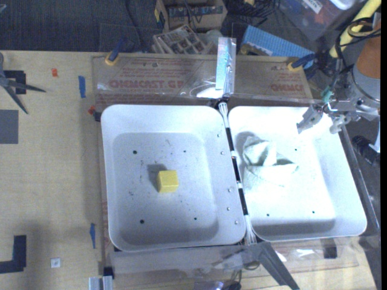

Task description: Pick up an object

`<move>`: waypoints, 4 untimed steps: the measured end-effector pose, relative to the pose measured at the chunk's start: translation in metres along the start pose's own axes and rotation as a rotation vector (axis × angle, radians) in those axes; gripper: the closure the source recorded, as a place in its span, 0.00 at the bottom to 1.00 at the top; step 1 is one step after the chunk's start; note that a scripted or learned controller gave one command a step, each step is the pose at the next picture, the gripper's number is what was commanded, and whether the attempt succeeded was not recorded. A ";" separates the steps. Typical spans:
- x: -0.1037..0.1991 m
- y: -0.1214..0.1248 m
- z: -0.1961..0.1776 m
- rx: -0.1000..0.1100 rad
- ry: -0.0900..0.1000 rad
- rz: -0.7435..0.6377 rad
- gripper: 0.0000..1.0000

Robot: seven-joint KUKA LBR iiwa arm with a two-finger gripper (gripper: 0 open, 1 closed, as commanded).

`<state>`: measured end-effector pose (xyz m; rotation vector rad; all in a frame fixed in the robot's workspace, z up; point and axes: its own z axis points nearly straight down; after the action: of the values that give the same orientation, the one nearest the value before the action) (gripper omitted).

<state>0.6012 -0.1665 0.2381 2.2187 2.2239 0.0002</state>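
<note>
A small yellow block (pixel 169 181) lies near the middle of the left bin (pixel 115 125). It looks light, stiff and squarish, best pinched across two opposite flat sides. The end effector (pixel 320 117) hovers over the right bin's (pixel 344 219) far corner, spread wide, holding nothing.

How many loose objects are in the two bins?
2: a yellow block in the left bin, a crumpled white cloth in the right bin; the cloth may hide something.

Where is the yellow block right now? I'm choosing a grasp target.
The yellow block lies near the middle of the left bin, alone on its floor, far from the gripper.
</note>
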 end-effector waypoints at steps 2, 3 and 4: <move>0.030 -0.036 -0.064 -0.001 -0.001 0.268 0.00; 0.030 -0.036 -0.064 -0.001 -0.001 0.268 0.00; 0.030 -0.036 -0.064 -0.001 -0.001 0.268 0.00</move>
<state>0.5650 -0.1370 0.3020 2.4949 1.9063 0.0005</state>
